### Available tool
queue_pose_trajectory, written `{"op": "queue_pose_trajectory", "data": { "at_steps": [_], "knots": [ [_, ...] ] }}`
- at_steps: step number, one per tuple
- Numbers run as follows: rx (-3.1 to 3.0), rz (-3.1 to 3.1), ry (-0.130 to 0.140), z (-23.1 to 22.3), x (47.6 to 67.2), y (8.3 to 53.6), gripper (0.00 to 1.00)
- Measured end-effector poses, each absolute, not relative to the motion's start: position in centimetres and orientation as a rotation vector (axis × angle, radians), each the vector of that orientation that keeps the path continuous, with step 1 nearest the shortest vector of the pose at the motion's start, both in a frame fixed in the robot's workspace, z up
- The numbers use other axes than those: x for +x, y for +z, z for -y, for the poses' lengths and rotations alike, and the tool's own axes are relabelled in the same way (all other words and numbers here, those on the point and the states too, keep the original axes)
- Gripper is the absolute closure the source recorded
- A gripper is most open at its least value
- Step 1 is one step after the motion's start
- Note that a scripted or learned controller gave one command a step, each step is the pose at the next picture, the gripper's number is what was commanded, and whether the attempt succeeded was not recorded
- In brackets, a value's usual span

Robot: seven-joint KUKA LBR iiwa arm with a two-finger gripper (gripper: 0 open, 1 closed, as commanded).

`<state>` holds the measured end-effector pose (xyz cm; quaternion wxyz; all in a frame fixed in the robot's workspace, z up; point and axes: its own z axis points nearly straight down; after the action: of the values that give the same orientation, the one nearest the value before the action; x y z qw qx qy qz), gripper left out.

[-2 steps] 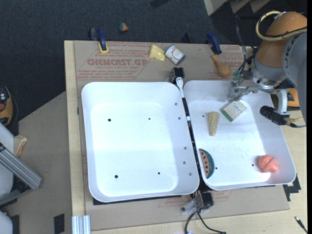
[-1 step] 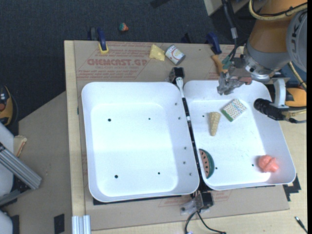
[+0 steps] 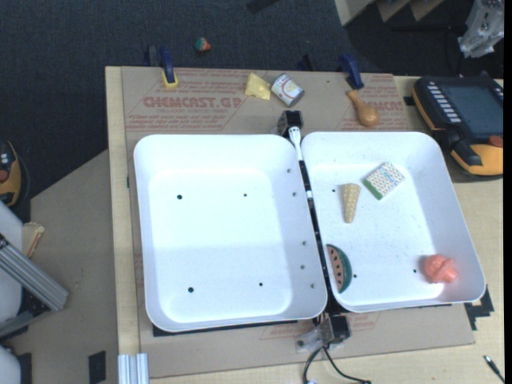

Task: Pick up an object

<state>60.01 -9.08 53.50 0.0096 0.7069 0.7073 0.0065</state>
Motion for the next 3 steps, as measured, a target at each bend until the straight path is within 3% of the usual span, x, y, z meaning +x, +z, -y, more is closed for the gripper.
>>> {"op": "queue_pose_trajectory", "data": {
  "at_steps": [1, 2, 3],
  "knots": [
    [2.217, -2.231, -0.003, 2.7, 66.9, 44.4, 1.0],
    [2.222, -2.202, 0.006, 13.1, 64.7, 53.9, 1.0],
    [2.226, -2.228, -0.006, 9.8, 58.2, 47.0, 1.0]
  ]
}}
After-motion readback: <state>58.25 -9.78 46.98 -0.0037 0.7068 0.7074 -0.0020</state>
